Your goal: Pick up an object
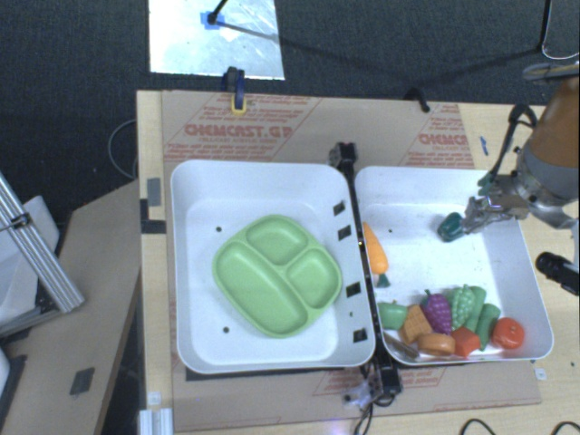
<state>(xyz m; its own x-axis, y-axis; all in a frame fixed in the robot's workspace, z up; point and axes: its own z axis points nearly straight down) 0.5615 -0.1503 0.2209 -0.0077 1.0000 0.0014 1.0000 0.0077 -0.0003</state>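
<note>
A teal toy (pixel 450 227) is met by the gripper (pixel 470 222) near the right bin's (pixel 412 188) far edge. Whether the fingers are closed cannot be told. It could be nudged away if clipped off-centre.

A small dark teal object (pixel 450 227) sits in the upper right part of the right bin (pixel 412 198), just beside the tip of my gripper (pixel 473 217); I cannot tell whether it rests on the floor or is lifted. An orange carrot (pixel 375 252) lies along the bin's left wall, tilted. Along the near edge the rest cluster together: a green piece (pixel 392 314), an orange-brown piece (pixel 419 323), purple grapes (pixel 438 311), a green ridged vegetable (pixel 469 302), a small red piece (pixel 466 341), and a red tomato (pixel 509 333) at the right corner. They touch or overlap one another.
</note>
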